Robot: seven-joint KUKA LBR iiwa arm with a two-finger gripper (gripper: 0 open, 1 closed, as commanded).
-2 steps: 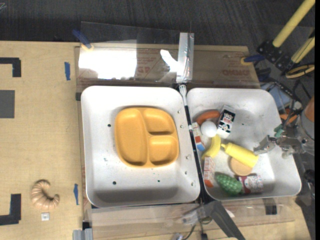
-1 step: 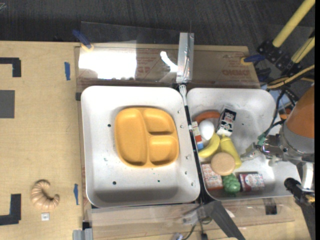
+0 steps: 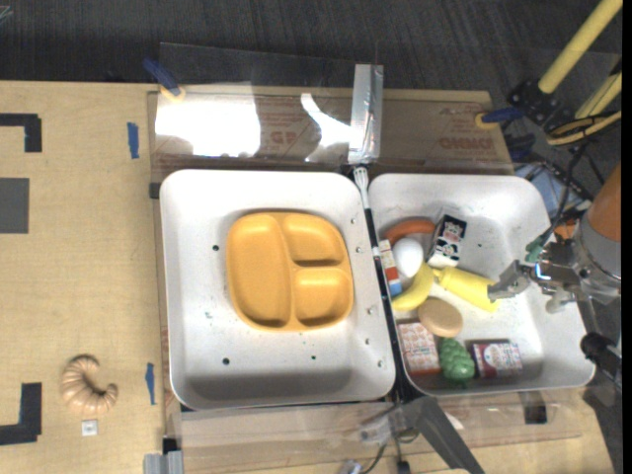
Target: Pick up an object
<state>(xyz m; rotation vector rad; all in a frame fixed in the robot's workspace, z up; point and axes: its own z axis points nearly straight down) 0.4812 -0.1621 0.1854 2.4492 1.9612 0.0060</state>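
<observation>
Hovering over the right bin [image 3: 513,200], the claw [image 3: 521,276] sits near the bin's right side w/ the grey arm [image 3: 597,265] coming in from the right edge. Can't tell if it's spread or pressed together, too small and cluttered at the tip. Nothing visibly pinched.

Just left of the claw: yellow banana [image 3: 449,284], lying roughly crosswise, its right end close to the claw tip, touching or not, can't tell. Below the banana, a tan round piece [image 3: 441,316], looks like a cookie or bun. Left of that, a white egg [image 3: 408,258] w/ an orange-red item [image 3: 410,230] curving behind it. Black-and-white small box [image 3: 449,238] is tilted just above the banana. A red-blue narrow item [image 3: 392,276] lies along the bin's left wall.

Front of the bin: red-white packet [image 3: 418,348] at left, green lumpy piece [image 3: 457,360] in the middle, red can or box [image 3: 496,357] at right, lying down, all near each other.

Left bin [image 3: 197,225] next door holds an orange divided plate [image 3: 290,270], three compartments, roughly centred.

Further out on the table [image 3: 69,265]: a croissant [image 3: 89,383] far left, well apart from both bins. Cardboard and clear plastic sheet [image 3: 257,126] behind the bins. Yellow pole [image 3: 588,33] top right.
</observation>
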